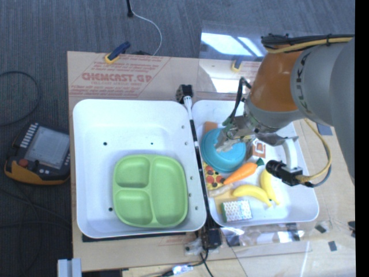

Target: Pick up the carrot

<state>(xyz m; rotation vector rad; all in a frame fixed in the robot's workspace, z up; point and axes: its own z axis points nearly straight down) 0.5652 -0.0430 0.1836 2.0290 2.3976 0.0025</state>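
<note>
One carrot (241,172) lies crowded between blue bowl (223,150) and bananas (260,189). Gripper (233,133) sits over the bowl's rim, finger opening impossible to judge; left bin (92,120) offers open room

The grey arm (323,79) reaches in from the right, its orange band (277,85) sitting above the wrist at the far side. The wrist points down and leftward, and the gripper (233,137) hangs below it, facing down.
</note>
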